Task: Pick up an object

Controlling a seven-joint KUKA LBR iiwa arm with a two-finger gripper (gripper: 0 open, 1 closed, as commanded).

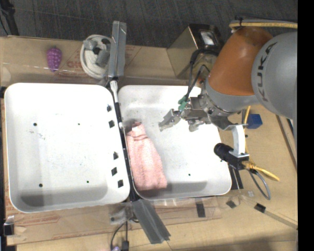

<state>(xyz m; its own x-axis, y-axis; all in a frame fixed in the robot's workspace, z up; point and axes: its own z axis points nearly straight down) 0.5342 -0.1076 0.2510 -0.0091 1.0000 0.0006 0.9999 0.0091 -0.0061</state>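
Upper left of frame: purple grape-like toy (54, 58) on the bench outside the bins, next to a white roll (96, 55). Neither is reachable as a bin pick.

Left bin (21, 140) has nothing pickable that I can see, just a few dark specks.

Right bin (209, 177): pink cloth (144, 159) lies lengthwise hard against the bin's left wall, beside the divider (116, 135), running from mid-frame down toward the lower edge. That's the likely target.

Gripper (170, 119) sits right of the cloth's upper end, near but apart, over bare bin floor. Nothing between the fingers. Jaw gap: can't tell, too small and cluttered against the wrist hardware.

Risks, my read:
- Straight descent from here lands on bare floor, an empty grab. It needs a shift toward frame left first.
- The cloth hugs the wall, so one finger could hit the wall or divider clips and stall.
- Soft fabric: a shallow pinch may catch only a fold and slip on the lift.
- The cloth may drag along the wall instead of lifting clean.
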